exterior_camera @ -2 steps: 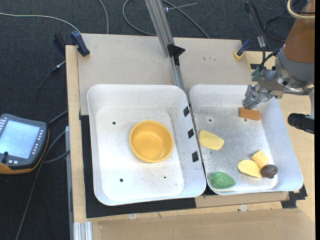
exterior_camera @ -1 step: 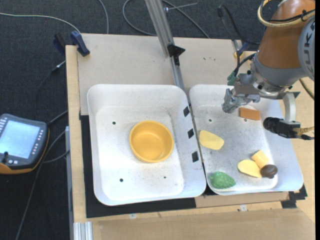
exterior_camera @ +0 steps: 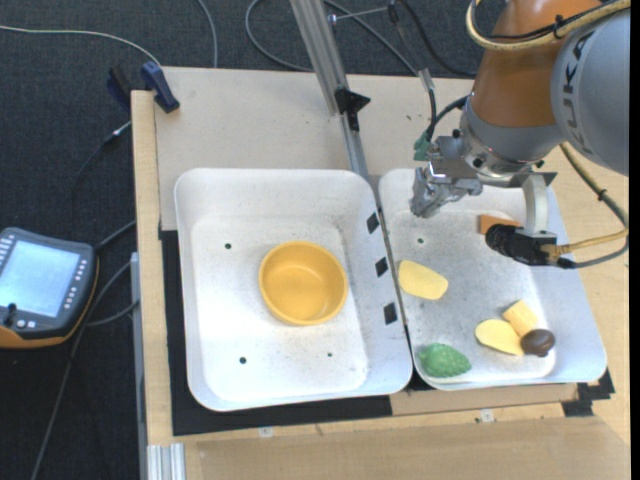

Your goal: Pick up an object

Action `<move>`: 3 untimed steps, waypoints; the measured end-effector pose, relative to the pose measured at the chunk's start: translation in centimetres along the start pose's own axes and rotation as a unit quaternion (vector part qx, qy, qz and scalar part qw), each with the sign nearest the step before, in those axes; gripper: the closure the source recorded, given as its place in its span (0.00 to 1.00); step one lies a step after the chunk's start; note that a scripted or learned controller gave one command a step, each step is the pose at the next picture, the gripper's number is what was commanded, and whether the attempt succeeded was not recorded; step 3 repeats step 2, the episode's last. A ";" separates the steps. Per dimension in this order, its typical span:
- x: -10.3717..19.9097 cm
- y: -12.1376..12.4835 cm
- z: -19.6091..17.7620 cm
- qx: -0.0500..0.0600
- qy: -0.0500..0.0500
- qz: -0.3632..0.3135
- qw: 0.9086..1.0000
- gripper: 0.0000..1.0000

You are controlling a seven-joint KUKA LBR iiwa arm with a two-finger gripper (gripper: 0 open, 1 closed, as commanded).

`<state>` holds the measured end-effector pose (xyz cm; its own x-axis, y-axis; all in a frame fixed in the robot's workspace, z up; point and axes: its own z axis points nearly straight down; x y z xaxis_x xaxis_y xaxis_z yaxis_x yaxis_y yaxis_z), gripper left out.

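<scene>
My gripper (exterior_camera: 428,201) hangs over the far left part of the right bin (exterior_camera: 575,318), its metal fingers pointing down and nothing visible between them. A pale yellow flat piece (exterior_camera: 422,280) lies in that bin just below the gripper, apart from it. Toward the front of the bin sit a green leafy object (exterior_camera: 443,360), a yellow wedge (exterior_camera: 497,336), a yellow cylinder (exterior_camera: 520,317) and a dark brown round object (exterior_camera: 538,342). An orange item (exterior_camera: 492,223) lies partly hidden behind a black part at the bin's back right. A yellow bowl (exterior_camera: 303,283) stands in the left bin (exterior_camera: 200,268).
A slanted metal pole (exterior_camera: 325,58) rises behind the bins. Cables run across the dark floor at the back. A blue clamp (exterior_camera: 158,85) grips the bench's far left corner. A handheld control pendant (exterior_camera: 38,286) lies at the left, off the bench.
</scene>
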<state>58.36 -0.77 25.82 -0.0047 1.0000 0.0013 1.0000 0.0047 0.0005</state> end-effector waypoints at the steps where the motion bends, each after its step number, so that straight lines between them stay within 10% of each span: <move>1: 5.0 0.2 2.0 0.001 0.000 0.000 1.000 1.00; 3: 10.0 1.5 2.8 0.000 0.000 0.000 1.000 1.00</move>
